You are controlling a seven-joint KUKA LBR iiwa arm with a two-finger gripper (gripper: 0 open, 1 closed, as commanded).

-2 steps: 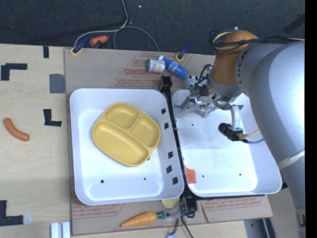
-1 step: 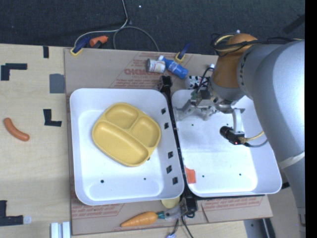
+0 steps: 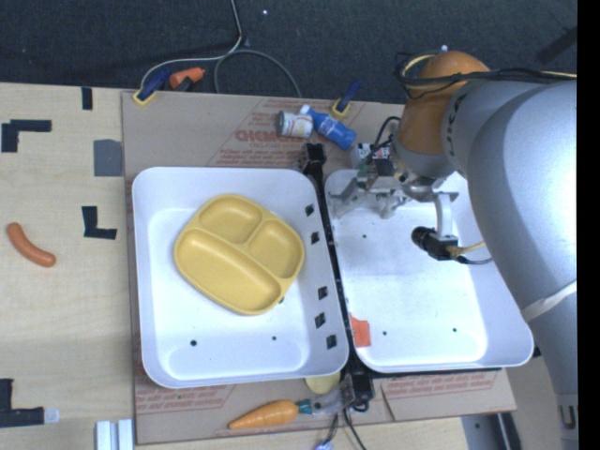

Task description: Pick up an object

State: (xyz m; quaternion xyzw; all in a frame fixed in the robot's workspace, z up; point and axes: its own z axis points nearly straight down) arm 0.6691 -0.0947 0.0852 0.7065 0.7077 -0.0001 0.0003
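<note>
A yellow divided plate (image 3: 240, 252) lies in the left white bin (image 3: 159, 345). A small orange piece (image 3: 360, 331) sits at the left edge of the right bin (image 3: 469, 345). My gripper (image 3: 367, 189) hangs low over the far left corner of the right bin, close to the divider between the bins. Below the orange band, the wrist and cables hide its tip. No object shows in it.
A white and blue bottle (image 3: 317, 125) lies on the cardboard behind the bins. Below the bins lies a toy carrot (image 3: 265, 414), and an orange sausage (image 3: 30, 245) rests on the bench at far left. The grey arm (image 3: 525, 186) covers the right bin's right side.
</note>
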